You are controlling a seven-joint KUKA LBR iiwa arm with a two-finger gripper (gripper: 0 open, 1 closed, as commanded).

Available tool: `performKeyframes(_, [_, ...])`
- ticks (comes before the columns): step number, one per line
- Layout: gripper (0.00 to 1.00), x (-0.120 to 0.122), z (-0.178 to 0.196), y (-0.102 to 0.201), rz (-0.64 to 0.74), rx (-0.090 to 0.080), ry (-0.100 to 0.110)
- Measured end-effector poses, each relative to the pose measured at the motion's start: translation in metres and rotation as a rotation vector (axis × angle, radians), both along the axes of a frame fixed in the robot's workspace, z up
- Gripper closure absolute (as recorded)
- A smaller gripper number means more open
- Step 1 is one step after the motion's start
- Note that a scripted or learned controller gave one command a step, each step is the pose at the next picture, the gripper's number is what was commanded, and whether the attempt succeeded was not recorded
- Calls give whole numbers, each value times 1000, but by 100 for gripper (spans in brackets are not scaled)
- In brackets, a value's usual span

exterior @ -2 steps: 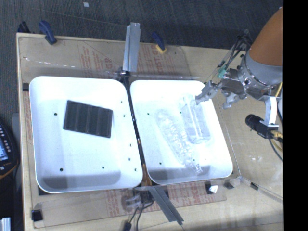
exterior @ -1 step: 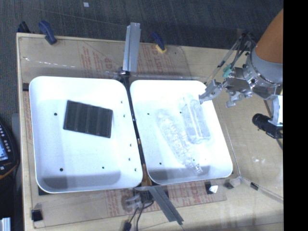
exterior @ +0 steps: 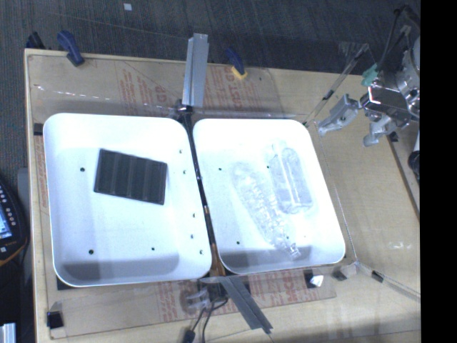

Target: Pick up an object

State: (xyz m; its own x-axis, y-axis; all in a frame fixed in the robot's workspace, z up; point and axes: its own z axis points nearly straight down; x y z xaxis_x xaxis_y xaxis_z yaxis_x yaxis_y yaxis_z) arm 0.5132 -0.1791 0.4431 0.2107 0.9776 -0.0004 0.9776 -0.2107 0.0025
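Clear plastic bottles (exterior: 275,195) lying in right bin (exterior: 325,191); dark ridged panel (exterior: 131,176) in left bin (exterior: 64,191); end effector (exterior: 343,114) outside bins, grip state unclear

The gripper (exterior: 341,116) sits at the upper right, small and pale against the table (exterior: 371,213), and whether its fingers are parted is too fine to tell. Behind it, to its right, the arm (exterior: 393,102) is cut off by the picture's edge. Below and left of the gripper, two clear plastic bottles (exterior: 275,195) nearly vanish into the glare of the right bin (exterior: 325,191); their outlines blur where they overlap. Far left of the gripper, a dark device (exterior: 8,224) is cropped by the frame.
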Motion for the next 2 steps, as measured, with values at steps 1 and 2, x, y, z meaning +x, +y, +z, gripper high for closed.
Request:
performKeyframes(1, [0, 24, -103, 39, 24, 1, 5])
performKeyframes(2, [0, 26, -131, 9, -36, 1, 7])
